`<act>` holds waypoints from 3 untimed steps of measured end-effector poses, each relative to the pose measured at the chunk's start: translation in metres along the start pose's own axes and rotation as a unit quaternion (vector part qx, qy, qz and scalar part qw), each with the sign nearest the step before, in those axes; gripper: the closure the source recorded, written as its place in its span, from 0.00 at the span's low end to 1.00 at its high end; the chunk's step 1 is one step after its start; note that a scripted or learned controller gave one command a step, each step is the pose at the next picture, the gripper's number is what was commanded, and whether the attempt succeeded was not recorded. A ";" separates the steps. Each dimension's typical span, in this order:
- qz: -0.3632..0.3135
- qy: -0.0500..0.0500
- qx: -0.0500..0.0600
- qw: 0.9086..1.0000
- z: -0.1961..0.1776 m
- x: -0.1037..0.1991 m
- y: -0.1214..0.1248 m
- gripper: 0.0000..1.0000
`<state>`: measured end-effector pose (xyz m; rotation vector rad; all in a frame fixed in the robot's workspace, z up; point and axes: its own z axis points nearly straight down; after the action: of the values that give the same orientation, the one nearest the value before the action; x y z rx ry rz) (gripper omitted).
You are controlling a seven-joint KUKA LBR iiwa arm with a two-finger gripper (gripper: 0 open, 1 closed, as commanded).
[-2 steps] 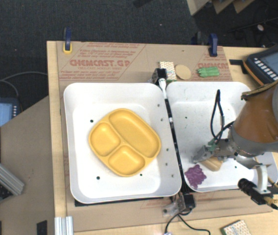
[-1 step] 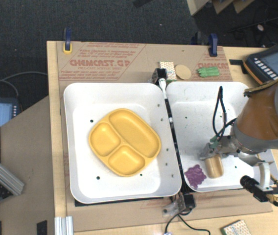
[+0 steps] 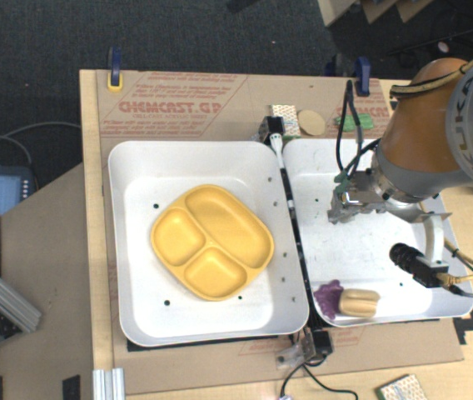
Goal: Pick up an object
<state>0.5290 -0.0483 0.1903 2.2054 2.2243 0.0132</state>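
The arm reaches in from the right and hangs over the right bin (image 3: 303, 223). Its tool (image 3: 342, 208) sits low over the upper middle of that bin's floor. Whether the tool is spread or pressed together cannot be told from this angle, and no object shows in it.

The nearest candidates lie at the near edge of the same bin: a tan, bun-like piece (image 3: 358, 302) with a small purple object (image 3: 328, 297) touching its left end. Both rest against the bin's front rim, toward the viewer from the tool and roughly below it in the view, with bare bin floor between. The tan piece lies with its long axis running left to right, along the rim.

The yellow divided plate (image 3: 211, 242) occupies the middle of the left bin (image 3: 128, 223), across the dividing rims and well apart from the tool.

Judgement: the shortest move is a pull toward the front rim. A grasp across the tan piece's short axis would suit its orientation. The rim and the touching purple object crowd the approach.
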 end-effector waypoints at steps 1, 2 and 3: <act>0.002 0.000 0.004 1.000 0.006 0.039 0.022 1.00; 0.004 0.000 0.005 1.000 0.006 0.036 0.020 0.00; 0.009 -0.003 0.004 1.000 0.015 -0.088 0.046 0.00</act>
<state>0.5759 -0.1358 0.1755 2.2258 2.2054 -0.0024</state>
